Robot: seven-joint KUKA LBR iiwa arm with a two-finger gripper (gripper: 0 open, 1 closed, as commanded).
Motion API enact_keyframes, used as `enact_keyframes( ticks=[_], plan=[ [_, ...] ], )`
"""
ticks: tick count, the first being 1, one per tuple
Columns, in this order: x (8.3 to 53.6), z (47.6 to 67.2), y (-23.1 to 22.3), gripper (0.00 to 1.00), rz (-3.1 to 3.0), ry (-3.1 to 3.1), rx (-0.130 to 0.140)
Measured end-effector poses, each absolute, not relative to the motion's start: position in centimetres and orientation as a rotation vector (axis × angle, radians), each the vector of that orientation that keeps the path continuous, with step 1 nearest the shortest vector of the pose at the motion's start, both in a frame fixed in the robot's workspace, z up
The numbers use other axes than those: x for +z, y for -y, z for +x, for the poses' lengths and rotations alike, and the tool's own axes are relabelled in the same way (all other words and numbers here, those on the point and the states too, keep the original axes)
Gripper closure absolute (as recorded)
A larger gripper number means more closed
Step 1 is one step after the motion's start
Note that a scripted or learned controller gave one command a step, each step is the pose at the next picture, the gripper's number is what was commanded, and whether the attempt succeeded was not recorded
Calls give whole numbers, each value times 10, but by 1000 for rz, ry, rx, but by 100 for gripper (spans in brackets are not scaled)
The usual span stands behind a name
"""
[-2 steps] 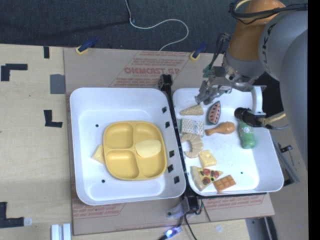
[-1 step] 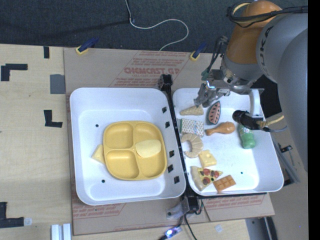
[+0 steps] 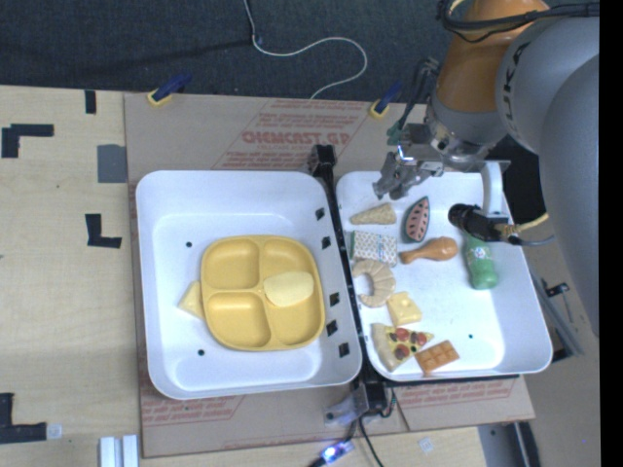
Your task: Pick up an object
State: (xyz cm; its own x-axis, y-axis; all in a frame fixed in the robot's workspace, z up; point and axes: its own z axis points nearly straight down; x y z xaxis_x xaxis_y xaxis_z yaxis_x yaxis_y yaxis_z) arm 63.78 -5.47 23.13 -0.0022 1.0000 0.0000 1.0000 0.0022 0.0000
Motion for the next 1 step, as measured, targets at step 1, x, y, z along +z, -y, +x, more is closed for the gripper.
enact_keyframes(
  ticks=[1],
  plan=[
    [220,630,69,100,-2221,2221,5]
  ],
)
